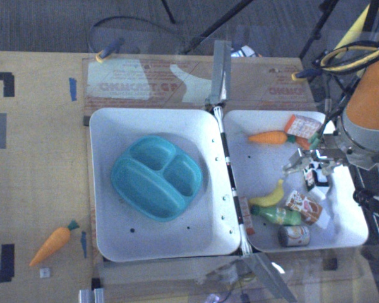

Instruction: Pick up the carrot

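Observation:
An orange carrot (pixel 267 138) lies in the right bin (pixel 357 229), near its back left, with its tip pointing left. A second carrot (pixel 50 245), with a green top, lies on the bench outside the bins at the front left. My gripper (pixel 307 161) hangs over the middle right of the right bin, a short way to the right of and in front of the bin's carrot. It is open and nothing is between its fingers.
The right bin also holds a red-orange packet (pixel 303 127), a banana (pixel 270 196), a green bottle (pixel 279 216), a can (pixel 294 235), a snack packet (pixel 305 207) and a small black-and-white item (pixel 317 178). A blue divided plate (pixel 156 177) sits in the left bin (pixel 107 131).

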Controlling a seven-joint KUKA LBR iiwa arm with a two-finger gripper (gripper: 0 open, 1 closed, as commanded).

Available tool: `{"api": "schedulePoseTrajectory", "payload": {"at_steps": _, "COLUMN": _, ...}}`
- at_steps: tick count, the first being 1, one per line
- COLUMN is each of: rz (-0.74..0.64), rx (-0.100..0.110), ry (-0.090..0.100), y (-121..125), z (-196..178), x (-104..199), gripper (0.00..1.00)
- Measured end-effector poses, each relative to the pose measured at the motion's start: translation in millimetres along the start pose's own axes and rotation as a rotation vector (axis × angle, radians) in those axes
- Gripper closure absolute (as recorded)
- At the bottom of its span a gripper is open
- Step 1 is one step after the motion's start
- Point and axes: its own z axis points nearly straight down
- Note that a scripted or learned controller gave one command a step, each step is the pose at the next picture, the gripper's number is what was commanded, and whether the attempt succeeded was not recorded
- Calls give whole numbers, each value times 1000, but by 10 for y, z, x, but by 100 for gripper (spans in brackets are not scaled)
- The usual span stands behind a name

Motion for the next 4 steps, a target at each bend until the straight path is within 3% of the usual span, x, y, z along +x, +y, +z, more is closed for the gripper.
{"api": "schedulePoseTrajectory", "payload": {"at_steps": 1, "rz": -110, "rx": -1, "ry": 0, "y": 65, "z": 552, "x": 112, "gripper": 0}}
{"api": "schedulePoseTrajectory", "payload": {"at_steps": 2, "rz": -138, "rx": -3, "ry": -2, "y": 752, "z": 1173, "x": 226, "gripper": 0}}
{"api": "schedulePoseTrajectory", "payload": {"at_steps": 3, "rz": -131, "rx": -1, "ry": -1, "y": 744, "z": 1096, "x": 196, "gripper": 100}}
{"api": "schedulePoseTrajectory", "payload": {"at_steps": 4, "rz": 92, "rx": -2, "ry": -3, "y": 561, "z": 31, "x": 573, "gripper": 100}}
